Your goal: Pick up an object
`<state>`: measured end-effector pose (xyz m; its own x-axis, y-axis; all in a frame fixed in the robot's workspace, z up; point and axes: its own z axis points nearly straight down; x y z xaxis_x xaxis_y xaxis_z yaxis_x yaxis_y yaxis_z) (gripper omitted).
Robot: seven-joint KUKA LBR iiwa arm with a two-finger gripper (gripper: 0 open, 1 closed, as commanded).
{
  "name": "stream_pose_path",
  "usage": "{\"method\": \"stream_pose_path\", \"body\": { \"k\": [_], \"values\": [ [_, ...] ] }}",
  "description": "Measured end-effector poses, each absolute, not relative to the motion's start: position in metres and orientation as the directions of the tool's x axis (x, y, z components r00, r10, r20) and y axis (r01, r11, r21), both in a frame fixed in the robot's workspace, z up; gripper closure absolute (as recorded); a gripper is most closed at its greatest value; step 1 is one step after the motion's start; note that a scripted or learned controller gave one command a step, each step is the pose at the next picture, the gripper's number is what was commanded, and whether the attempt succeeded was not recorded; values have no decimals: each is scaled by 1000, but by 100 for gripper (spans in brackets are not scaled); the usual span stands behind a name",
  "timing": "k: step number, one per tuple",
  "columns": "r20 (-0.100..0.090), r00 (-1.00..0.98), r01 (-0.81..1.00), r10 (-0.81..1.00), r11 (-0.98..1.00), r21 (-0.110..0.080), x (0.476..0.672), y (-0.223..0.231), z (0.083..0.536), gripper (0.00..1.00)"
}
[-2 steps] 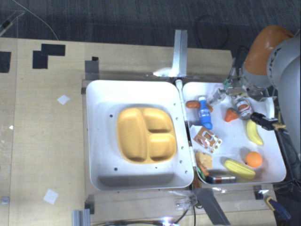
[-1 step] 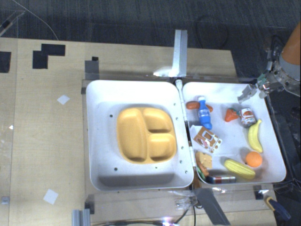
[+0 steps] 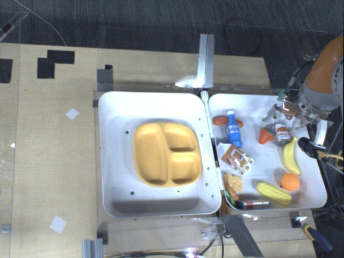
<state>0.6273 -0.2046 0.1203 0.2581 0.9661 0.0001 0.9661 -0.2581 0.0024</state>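
Note:
The right bin [image 3: 317, 198] holds several small objects. A blue bottle [image 3: 233, 129] lies beside a red sausage [image 3: 220, 120] at the back left. A small can [image 3: 282, 134] and an orange-red cone-shaped piece [image 3: 265, 136] sit just in front of my gripper [image 3: 282, 113], which hovers low over the bin's back right. Nothing shows in its grasp. A banana [image 3: 291, 156], an orange [image 3: 290, 182] and a second yellow fruit [image 3: 273, 192] lie toward the front right. A patterned snack box [image 3: 237, 159] rests near the middle.
The left bin [image 3: 115, 198] carries a yellow divided tray [image 3: 165, 153]. A cracker [image 3: 233, 183] and a dark marker [image 3: 251, 203] lie at the right bin's front left. The grey arm with its orange band [image 3: 325, 71] leans in from the right edge.

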Motion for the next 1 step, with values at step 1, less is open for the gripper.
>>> {"method": "stream_pose_path", "body": {
  "k": [1],
  "values": [
    [-1,38,999,999,-38,7,669,-189,87,0]
  ]
}}
